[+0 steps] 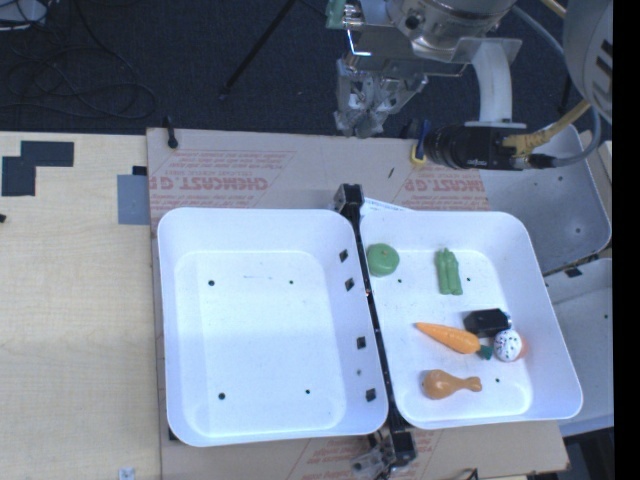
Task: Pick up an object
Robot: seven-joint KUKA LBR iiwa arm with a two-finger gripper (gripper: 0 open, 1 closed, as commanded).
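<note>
The right bin (520,238) holds several small objects: a round green piece (382,259), a green elongated vegetable (448,271), an orange carrot (449,337), a black block (486,320), a white dotted ball (508,346) and a tan drumstick-shaped piece (449,384). My gripper (364,118) hangs high above the back edge of the bins, over the cardboard, well apart from every object. Nothing shows between its fingers.
The left bin (175,268) sits beside the right one, joined by a black divider clamp (350,200). Both rest on a cardboard sheet (230,173) on a wooden bench. Dark floor with cables lies behind.
</note>
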